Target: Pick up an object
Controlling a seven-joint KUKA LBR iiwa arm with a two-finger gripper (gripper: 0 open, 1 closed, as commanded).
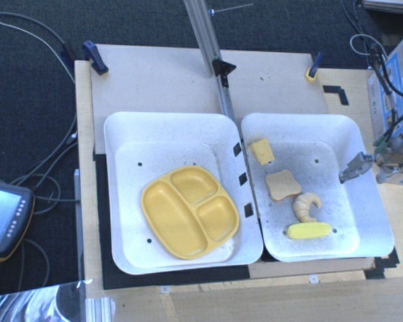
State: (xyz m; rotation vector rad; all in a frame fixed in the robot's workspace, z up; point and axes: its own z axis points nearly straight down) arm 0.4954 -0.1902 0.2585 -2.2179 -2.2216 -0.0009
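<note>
Overhead slanted view of the bench (154, 72), which carries two shallow white bins side by side. The left bin (121, 146) holds a yellow divided plate (190, 210) with three compartments, lying flat and taking up most of the floor. The right bin (363, 213) holds four small food-shaped items, all apart from one another: a tan bread slice (283, 184) near the centre, a pale croissant (307, 206) just below and right of it, a yellow corn cob (309, 231) lying crosswise near the front wall, and a yellow cheese block (261, 151) near the bin's left wall.

The gripper (356, 167) sits at the right rim of the right bin, with the arm behind it at the frame's right edge. It is seen small and side-on, so whether it is spread or closed cannot be told; nothing is visibly held.

Judged from this layout, the step in hand is the approach to a target. The four small items are the nearest candidates. The bread slice and the croissant lie closest to the tool. The cheese block lies close to the wall, which would likely crowd a descent. A sound pick would probably centre the tool over one item alone, align the closing axis across its narrow dimension, and descend clear of its neighbours.
</note>
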